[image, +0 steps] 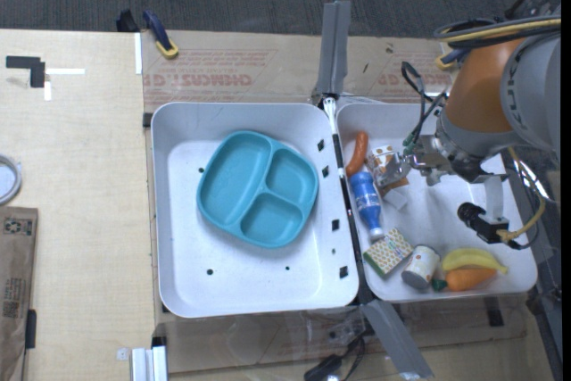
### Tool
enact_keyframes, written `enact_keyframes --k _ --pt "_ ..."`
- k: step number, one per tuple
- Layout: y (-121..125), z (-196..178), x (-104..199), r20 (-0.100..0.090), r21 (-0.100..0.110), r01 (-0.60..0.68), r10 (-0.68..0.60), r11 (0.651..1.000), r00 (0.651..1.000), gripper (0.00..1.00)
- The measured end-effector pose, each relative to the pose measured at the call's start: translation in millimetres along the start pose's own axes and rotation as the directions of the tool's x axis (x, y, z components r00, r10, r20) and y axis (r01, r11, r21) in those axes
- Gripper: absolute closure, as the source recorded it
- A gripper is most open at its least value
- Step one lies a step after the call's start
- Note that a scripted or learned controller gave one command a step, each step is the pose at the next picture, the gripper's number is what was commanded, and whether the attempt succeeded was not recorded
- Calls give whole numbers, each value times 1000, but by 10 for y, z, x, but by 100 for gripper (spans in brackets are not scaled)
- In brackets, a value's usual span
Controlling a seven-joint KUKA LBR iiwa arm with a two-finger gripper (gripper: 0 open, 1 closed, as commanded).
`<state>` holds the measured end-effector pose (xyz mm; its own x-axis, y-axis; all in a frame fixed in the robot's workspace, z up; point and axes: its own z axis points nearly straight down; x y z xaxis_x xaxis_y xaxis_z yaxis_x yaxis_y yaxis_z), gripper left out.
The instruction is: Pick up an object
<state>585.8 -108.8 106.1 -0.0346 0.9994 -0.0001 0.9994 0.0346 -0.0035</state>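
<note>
My gripper point(399, 171) hangs low over the upper middle of the right bin point(437, 214), on the grey arm with the orange band point(477, 94). A small brown and white item point(384, 161) lies right at its tip; I cannot tell whether it is held. Just left of it are an orange-red sausage point(357, 152) and a blue bottle point(365, 202) along the bin's left wall. At the bin's near end lie a patterned box point(387, 252), a small can point(419, 266), a banana point(473, 260) and a carrot point(464, 279).
The left bin point(178, 272) holds a blue divided plate point(258, 188). A grey bar point(335, 49) stands at the back between the bins. Black cables point(486, 223) hang from the wrist over the right bin's right side.
</note>
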Motion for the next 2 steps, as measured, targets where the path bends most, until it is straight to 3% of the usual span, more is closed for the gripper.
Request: enact_keyframes --k 1,2 --pt "0 -1 -3 0 0 -1 1 1000 1000 0" --pt "-5 -67 -16 0 4 -4 4 1000 1000 100"
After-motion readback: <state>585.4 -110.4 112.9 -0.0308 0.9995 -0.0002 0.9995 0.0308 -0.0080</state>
